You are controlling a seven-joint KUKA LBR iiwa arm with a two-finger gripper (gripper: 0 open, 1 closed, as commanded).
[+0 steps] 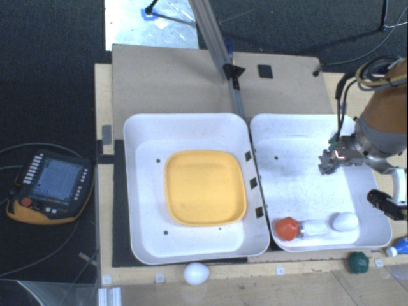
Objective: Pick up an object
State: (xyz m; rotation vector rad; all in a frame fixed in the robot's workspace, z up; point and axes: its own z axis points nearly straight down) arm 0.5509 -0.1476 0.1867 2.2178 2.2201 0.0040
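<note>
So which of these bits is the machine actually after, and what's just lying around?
For the job:
- tool over the right bin
- orange ball, white tube, white egg in that bin
- yellow plate in the left bin

Lying about:
- white egg on the bench
- green ball
- handheld controller

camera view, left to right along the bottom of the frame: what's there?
Teach pendant → yellow plate in the left bin → orange ball → white egg-shaped object in the right bin → green ball outside it.

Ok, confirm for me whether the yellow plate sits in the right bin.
No, the yellow plate lies in the left bin; the right bin holds an orange ball.
</note>
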